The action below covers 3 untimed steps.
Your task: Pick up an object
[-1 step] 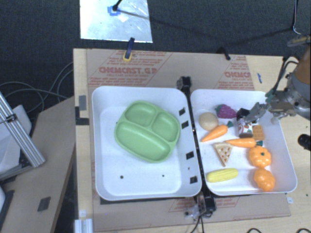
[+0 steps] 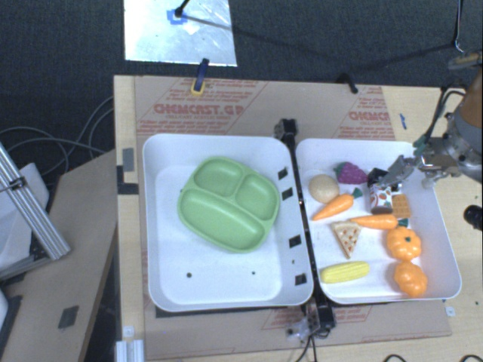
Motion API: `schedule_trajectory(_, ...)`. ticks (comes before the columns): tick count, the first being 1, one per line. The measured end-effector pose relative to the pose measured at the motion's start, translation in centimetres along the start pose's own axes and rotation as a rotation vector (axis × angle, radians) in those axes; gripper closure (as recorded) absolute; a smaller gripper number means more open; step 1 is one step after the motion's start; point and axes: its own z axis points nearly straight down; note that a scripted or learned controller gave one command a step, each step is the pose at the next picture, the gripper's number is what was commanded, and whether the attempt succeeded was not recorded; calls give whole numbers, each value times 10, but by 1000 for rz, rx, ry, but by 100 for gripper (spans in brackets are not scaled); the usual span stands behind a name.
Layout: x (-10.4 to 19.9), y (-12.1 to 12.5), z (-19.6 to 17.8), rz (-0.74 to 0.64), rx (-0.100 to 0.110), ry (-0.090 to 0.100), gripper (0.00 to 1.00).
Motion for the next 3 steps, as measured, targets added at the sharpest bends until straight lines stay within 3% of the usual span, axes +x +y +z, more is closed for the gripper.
schedule_trajectory(1, 6, -1, 43, 2, 2, 1, 0)
schedule_trajectory(3, 4, 3, 163, 2, -2, -1, 0)
